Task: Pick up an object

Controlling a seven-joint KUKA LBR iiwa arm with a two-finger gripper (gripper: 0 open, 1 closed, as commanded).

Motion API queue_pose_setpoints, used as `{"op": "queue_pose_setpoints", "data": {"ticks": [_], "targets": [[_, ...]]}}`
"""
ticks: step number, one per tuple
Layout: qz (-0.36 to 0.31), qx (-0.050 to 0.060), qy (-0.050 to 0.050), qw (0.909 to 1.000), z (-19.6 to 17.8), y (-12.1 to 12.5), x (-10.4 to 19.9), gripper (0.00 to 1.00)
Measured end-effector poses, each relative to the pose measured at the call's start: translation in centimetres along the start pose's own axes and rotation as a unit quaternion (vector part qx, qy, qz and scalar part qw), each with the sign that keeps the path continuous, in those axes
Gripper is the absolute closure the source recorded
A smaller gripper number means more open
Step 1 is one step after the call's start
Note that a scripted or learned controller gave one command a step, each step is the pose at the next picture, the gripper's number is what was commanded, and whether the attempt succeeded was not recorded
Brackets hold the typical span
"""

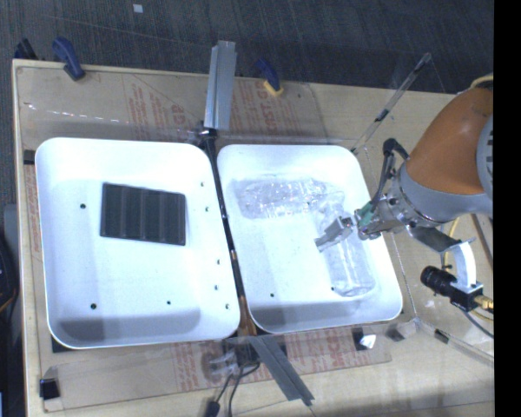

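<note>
Bottles [282, 196] in right bin [269, 307]

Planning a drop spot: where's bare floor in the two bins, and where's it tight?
Left bin: bare floor in front of and on both sides of the dark ribbed pad. Right bin: bare front-left patch, below the clear plastic bottle. Crowded: the right bin's right half, where the gripper sits over a second clear plastic piece.
</note>
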State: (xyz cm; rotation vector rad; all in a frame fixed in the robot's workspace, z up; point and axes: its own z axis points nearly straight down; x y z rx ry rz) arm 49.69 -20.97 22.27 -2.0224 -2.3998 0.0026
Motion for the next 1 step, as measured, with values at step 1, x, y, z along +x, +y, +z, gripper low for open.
{"op": "queue_pose_setpoints", "data": {"ticks": [1], "targets": [[-0.010, 0.000, -0.001, 0.9999, 2.12, 2.81, -0.60, 0.00]]}}
